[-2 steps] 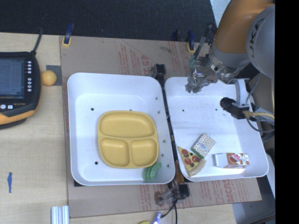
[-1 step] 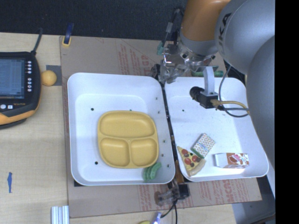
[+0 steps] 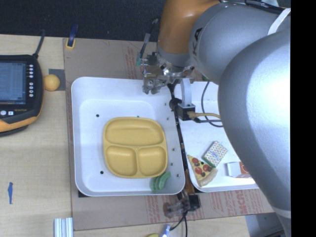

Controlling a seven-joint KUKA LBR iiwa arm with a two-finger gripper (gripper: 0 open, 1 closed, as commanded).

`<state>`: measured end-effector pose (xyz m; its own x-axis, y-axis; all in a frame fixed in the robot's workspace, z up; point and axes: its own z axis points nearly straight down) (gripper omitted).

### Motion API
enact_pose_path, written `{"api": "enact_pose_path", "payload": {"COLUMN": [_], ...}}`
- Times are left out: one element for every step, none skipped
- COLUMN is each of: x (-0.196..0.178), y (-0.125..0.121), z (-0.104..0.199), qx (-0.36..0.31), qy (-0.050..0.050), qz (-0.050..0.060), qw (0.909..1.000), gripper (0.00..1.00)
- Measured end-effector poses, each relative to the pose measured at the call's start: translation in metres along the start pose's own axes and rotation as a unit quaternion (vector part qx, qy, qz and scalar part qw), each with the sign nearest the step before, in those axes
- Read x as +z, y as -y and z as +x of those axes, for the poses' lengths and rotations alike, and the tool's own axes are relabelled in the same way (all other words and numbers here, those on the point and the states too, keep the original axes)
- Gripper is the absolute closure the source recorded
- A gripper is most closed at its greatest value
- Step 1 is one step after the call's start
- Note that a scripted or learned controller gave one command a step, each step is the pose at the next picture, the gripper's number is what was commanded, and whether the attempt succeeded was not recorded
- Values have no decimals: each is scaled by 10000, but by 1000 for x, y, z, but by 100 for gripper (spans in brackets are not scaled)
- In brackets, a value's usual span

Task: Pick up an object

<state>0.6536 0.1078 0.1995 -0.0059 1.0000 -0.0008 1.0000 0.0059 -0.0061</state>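
Right bin [image 3: 217,184] half under arm [image 3: 247,83]

Yellow divided tray [image 3: 134,146], green toy [image 3: 160,181], red-spotted pizza slice [image 3: 201,169], possibly blue-checked packet [image 3: 215,153], white bins [image 3: 84,132].

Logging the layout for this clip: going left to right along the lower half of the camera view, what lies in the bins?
Yellow three-compartment plastic tray → green ridged toy vegetable → toy pizza slice with red toppings → small blue-and-white patterned packet → white block with an orange label, partly behind the arm.
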Motion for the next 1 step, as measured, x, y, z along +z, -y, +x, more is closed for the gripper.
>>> {"api": "enact_pose_path", "payload": {"x": [-29], "y": [28], "z": [72], "qx": [1], "qy": [-4], "qz": [-18], "qw": [10000], "gripper": [100]}}
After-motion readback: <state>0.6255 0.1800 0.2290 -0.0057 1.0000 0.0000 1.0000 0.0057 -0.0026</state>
